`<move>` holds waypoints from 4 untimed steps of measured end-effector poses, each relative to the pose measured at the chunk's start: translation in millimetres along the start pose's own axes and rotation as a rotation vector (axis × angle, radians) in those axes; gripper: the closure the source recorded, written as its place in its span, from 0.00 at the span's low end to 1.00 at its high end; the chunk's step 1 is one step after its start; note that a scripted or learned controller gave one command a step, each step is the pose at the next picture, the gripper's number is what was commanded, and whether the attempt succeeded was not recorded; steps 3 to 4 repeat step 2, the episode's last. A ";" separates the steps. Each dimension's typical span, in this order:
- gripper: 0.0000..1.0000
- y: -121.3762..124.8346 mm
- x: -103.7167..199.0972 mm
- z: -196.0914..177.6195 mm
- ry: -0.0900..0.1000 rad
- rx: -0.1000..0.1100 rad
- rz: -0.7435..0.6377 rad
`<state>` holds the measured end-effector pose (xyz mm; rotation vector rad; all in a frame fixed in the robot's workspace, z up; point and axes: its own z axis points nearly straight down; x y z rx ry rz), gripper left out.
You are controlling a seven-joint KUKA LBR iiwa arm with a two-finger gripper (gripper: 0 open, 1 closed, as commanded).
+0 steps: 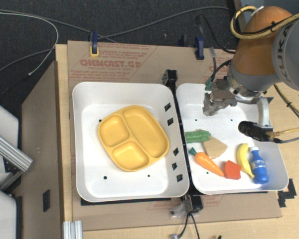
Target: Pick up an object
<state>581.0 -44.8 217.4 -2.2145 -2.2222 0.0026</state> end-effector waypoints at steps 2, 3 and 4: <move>1.00 -26.2 97.6 -2.4 0.000 -0.001 -0.002; 1.00 -26.2 97.6 -2.4 0.000 -0.001 -0.002; 1.00 -26.2 97.6 -2.4 0.000 -0.001 -0.002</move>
